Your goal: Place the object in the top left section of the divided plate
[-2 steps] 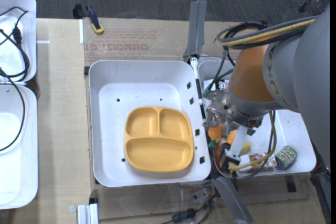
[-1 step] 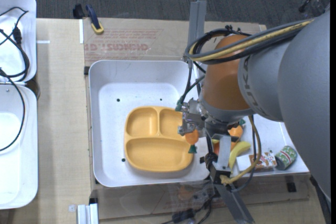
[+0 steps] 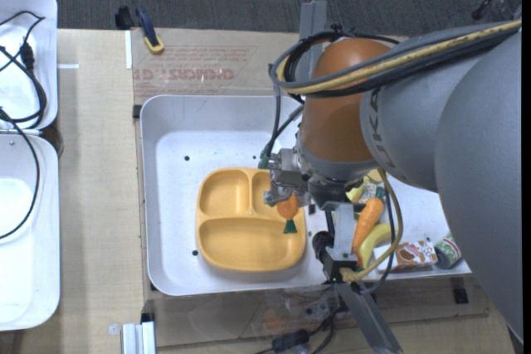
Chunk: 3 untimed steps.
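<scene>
Two fingers of the gripper (image 3: pixel 286 201) pinch a small orange carrot-like toy (image 3: pixel 288 211) with a green tip, and it hangs between them just above the right edge of the yellow divided plate (image 3: pixel 247 220), over the small upper right section. That plate lies flat in the white bin (image 3: pixel 166 178), with two small sections along its top and one wide section below; the top left section shows bare yellow. Above the gripper, the arm's orange band (image 3: pixel 344 99) and grey body (image 3: pixel 448 120) cover much of the bin's right half, with black cables looping around the wrist. Beside the arm on the right lie a larger toy carrot (image 3: pixel 367 225), a yellow banana-like piece (image 3: pixel 375 243), a small printed packet (image 3: pixel 415 253) and a green can (image 3: pixel 449 253). Part of a second white bin (image 3: pixel 25 220) shows on the left.
</scene>
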Each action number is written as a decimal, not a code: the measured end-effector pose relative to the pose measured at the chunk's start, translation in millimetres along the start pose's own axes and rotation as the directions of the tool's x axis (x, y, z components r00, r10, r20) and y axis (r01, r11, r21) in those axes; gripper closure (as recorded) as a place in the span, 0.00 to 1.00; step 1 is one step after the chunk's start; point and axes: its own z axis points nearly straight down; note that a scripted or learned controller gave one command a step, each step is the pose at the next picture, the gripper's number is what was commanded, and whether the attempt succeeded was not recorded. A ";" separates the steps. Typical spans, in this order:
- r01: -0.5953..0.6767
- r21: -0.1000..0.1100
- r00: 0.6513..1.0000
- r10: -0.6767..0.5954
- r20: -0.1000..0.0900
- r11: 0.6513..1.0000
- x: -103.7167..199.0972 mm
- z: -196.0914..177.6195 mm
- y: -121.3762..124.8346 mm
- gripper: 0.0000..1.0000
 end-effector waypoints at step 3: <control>-0.100 -0.001 0.995 0.100 0.001 0.995 6.3 -57.1 -6.0 1.00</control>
